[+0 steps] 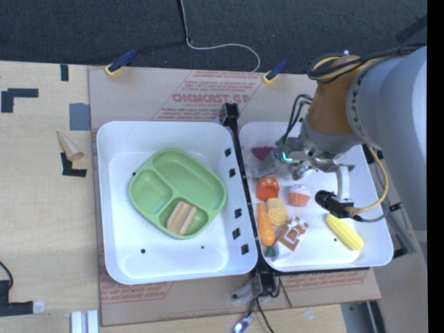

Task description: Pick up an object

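Observation:
In the camera view my gripper [302,173] hangs low over the right bin [378,255], just above a small pink cupcake [299,198]. An orange-red toy [268,186] lies left of the cupcake. Below them are a yellow waffle-like piece [277,212], a carrot [265,229] along the bin's left wall and a brown and white gingerbread piece [293,235]. A yellow corn cob [345,232] lies toward the bin's front right. A purple item [262,152] sits at the back left of that bin. Nothing is visibly between the fingers.
The left bin [118,255] holds a green divided plate [149,186] with a tan bread-like piece [182,217] in one compartment. The grey arm [395,116] with its orange band covers the right bin's back right. A small cone [69,146] lies on the bench at left.

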Robot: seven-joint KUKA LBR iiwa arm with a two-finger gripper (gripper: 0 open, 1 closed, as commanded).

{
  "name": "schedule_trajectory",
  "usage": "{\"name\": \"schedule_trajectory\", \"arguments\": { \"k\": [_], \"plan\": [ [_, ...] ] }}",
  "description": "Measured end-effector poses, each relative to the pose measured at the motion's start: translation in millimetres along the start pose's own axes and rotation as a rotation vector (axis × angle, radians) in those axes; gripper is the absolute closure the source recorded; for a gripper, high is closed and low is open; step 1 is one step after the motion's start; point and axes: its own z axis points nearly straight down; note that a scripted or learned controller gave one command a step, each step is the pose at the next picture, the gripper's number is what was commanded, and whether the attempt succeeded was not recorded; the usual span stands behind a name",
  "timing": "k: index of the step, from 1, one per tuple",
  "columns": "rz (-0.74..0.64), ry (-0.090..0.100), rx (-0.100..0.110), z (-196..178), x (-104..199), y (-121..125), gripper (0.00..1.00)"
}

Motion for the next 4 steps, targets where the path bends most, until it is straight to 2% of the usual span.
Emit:
{"name": "schedule_trajectory", "arguments": {
  "k": [1, 2, 3, 4],
  "plan": [
    [0.005, -0.002, 0.000, -41, 58, 30, 0.00],
    [0.004, -0.002, -0.007, -71, 3, 56, 0.00],
    [0.004, 0.000, 0.003, 37, -10, 17, 0.00],
    [0.000, 0.001, -0.006, -75, 19, -25, 0.00]
  ]
}}
